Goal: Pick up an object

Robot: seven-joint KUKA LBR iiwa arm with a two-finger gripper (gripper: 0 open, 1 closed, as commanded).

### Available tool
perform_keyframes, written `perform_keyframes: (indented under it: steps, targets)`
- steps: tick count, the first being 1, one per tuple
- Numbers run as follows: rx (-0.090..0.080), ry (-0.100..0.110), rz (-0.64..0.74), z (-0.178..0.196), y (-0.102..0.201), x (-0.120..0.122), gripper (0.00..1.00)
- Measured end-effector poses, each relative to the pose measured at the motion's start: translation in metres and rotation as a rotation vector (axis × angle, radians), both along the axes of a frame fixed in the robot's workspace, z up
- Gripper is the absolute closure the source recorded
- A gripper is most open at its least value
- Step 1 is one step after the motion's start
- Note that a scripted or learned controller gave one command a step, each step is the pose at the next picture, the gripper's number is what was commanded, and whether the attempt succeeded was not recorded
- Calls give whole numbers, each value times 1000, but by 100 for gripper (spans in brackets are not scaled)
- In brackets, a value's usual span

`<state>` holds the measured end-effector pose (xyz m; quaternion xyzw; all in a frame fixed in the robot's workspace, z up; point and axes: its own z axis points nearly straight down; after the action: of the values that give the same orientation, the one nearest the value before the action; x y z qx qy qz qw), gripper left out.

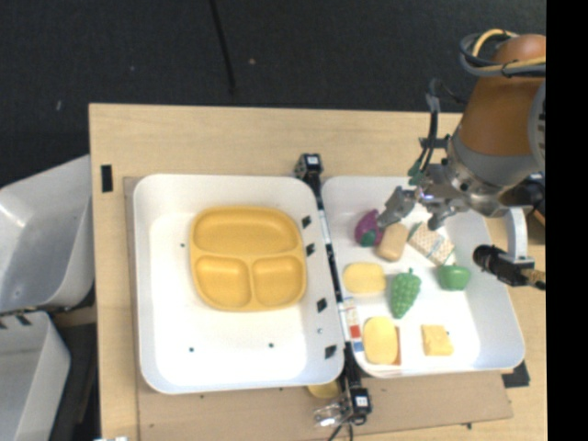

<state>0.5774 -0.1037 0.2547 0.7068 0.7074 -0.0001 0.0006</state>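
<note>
Gripper (415, 211) spread open, holding nothing, hovering low in the right bin (487, 343); tan block (393, 243) just below-left of it, long axis tilted toward the gripper; purple piece (367, 227) beside it, further left.

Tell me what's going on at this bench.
A grey and orange robot arm reaches in over the right bin, which holds toy food. Its gripper hangs open above a tan block and a purple eggplant, with nothing between the fingers. Green grapes and yellow pieces lie nearby. The left bin holds a yellow divided tray.
</note>
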Motion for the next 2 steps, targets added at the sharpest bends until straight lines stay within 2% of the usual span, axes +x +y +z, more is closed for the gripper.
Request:
perform_keyframes:
  steps: [1,2]
  targets:
    - [3,4,6,0,75,-69,0]
    - [2,-4,6,63,141,-87,0]
